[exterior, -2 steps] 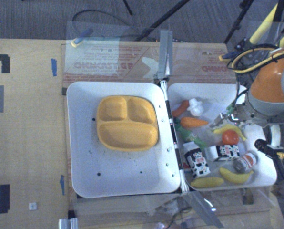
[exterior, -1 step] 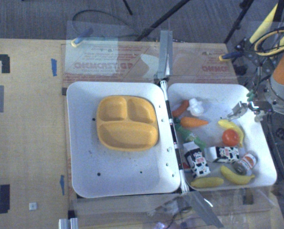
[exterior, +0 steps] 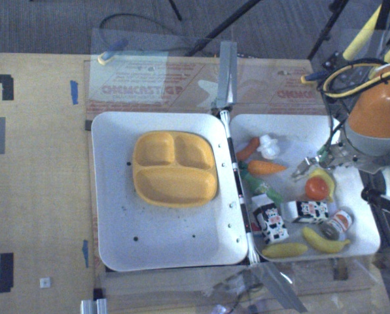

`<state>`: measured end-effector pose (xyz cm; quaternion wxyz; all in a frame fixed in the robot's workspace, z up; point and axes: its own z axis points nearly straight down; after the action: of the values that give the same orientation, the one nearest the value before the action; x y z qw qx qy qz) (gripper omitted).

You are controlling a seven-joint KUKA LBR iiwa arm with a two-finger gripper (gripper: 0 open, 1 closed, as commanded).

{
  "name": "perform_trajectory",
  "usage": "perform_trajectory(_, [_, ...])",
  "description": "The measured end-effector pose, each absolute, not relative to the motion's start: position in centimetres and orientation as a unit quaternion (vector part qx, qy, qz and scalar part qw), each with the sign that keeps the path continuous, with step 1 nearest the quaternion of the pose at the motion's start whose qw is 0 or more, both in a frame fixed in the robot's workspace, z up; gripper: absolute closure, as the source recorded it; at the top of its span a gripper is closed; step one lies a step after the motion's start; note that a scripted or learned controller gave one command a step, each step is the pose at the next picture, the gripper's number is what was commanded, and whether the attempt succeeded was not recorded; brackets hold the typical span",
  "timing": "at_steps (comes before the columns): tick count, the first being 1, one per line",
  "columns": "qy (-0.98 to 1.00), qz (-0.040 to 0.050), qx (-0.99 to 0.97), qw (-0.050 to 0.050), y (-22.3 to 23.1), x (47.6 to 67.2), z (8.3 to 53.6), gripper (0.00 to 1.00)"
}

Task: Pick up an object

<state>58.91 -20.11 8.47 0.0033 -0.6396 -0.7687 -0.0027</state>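
The right bin [exterior: 368, 237] holds several toys: an orange carrot [exterior: 267, 168], a red tomato [exterior: 317, 188] lying against a yellow-green fruit [exterior: 328, 177], two cow-patterned boxes [exterior: 271, 222] [exterior: 311, 210], two yellow bananas [exterior: 284, 250] [exterior: 324, 242], a small can [exterior: 339, 222] and a white piece [exterior: 268, 146]. My gripper [exterior: 313, 165] hangs over the bin's right middle, just above and left of the tomato. It is open, and nothing sits between its fingers. The grey arm with its orange band [exterior: 375, 116] comes in from the right.
The left bin [exterior: 110, 195] carries a yellow divided plate [exterior: 175, 167]. A metal divider [exterior: 234, 175] runs between the bins. Cables and yellow tubing [exterior: 352, 77] hang beside the arm at the upper right. A red-orange toy [exterior: 248, 149] lies near the divider.
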Motion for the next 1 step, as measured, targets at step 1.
perform_trajectory(1, [-0.768,-0.0018,-0.641,0.002,-20.27,58.95,9.23,1.0])
